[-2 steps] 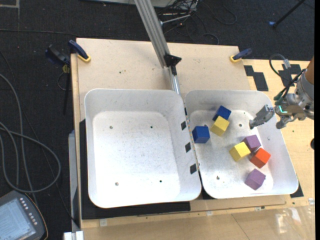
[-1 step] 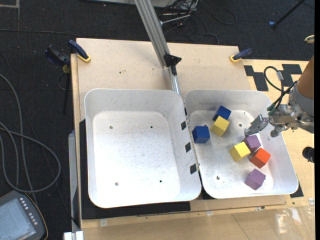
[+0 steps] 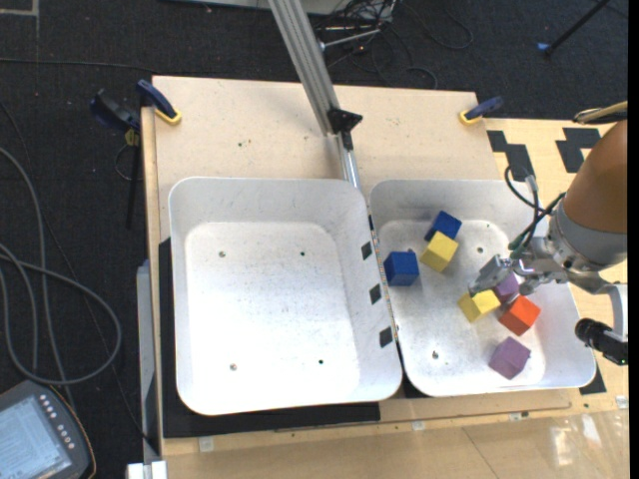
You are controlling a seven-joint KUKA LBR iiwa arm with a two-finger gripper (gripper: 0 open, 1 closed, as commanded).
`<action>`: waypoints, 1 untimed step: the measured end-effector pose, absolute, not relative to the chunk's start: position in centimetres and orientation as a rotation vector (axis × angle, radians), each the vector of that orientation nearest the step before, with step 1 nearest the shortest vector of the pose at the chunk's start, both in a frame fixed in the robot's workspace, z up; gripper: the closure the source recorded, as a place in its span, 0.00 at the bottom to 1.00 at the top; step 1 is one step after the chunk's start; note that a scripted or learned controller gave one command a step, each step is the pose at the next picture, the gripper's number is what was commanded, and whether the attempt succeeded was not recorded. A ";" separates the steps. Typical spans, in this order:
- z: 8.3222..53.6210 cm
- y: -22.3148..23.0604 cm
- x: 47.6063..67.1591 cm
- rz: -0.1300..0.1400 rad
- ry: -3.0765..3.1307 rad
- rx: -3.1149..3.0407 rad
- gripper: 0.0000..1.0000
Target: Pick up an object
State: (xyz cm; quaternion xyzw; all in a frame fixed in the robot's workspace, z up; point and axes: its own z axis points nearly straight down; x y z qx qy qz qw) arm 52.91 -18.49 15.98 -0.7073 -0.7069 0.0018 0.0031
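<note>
At right centre of the frame the gripper (image 3: 502,279) is down among the blocks (image 3: 480,303), whether gripping I cannot tell; nothing looks lifted yet.

- right bin (image 3: 571,372): white and shallow, lying under the gripper (image 3: 504,279)
- left bin (image 3: 260,287): white, well to the gripper's left; its edge meets the right bin
- bench top (image 3: 250,128): pale board under both bins
- metal bar (image 3: 305,53): slants from the top edge down toward the seam between the bins, up and left of the gripper
- clamps: one (image 3: 481,110) above the gripper; one (image 3: 158,103) far to its upper left
- black squares (image 3: 519,153): just above the gripper
- cables (image 3: 30,297): on dark floor, far left
- screen (image 3: 40,437): far lower left
</note>
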 end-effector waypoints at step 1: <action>11.8 -18.9 54.2 -0.001 -2.229 -2.235 0.00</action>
